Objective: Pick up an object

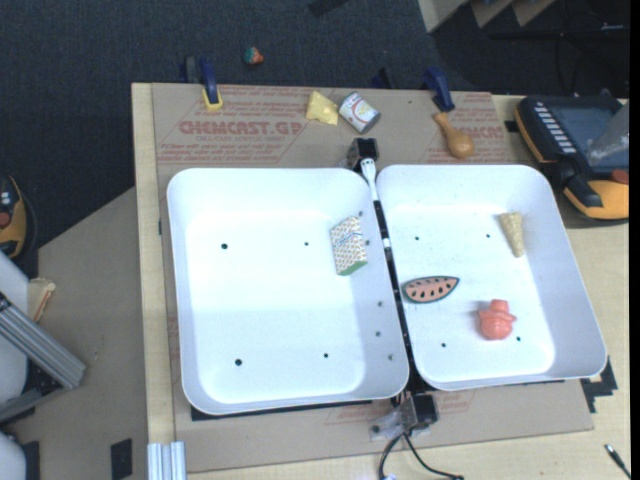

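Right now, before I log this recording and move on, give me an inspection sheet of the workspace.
Surface: brown bench board bearing a left white bin and a right white bin, side by side, touching along the middle.
Job's things: patterned packet in the left bin near its right wall; watermelon slice toy, red toy and ice cream cone toy in the right bin.
Clutter: cheese wedge toy, small carton and wooden pear-shaped toy on the board behind the bins.
Grippers: nothing seen.
Cables: black cable at the front edge.
Surroundings: dark carpet; yellow-edged teach pendant on the right.
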Motion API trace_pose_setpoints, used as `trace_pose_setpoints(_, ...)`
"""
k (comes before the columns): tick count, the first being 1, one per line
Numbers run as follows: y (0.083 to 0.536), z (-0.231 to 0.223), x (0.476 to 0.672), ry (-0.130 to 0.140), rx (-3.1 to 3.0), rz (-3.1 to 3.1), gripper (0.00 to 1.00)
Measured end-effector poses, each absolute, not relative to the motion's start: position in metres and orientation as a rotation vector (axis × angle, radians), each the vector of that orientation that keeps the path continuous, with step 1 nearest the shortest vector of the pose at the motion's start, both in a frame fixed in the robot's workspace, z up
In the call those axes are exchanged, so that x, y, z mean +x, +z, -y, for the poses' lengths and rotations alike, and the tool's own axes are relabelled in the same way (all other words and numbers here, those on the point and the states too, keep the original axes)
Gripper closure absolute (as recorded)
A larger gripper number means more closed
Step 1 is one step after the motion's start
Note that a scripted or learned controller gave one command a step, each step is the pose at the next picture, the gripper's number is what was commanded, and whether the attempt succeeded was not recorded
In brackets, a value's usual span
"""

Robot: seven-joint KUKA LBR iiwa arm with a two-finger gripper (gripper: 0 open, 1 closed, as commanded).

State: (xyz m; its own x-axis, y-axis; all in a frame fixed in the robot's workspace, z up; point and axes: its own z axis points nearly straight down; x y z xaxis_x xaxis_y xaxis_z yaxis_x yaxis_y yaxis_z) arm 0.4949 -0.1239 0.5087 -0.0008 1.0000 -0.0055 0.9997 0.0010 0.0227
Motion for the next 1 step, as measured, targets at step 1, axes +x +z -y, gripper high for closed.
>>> trace_pose_setpoints(1,0.5094,0.1227,0.4956,0.003,2.215,-2.218,1.00)
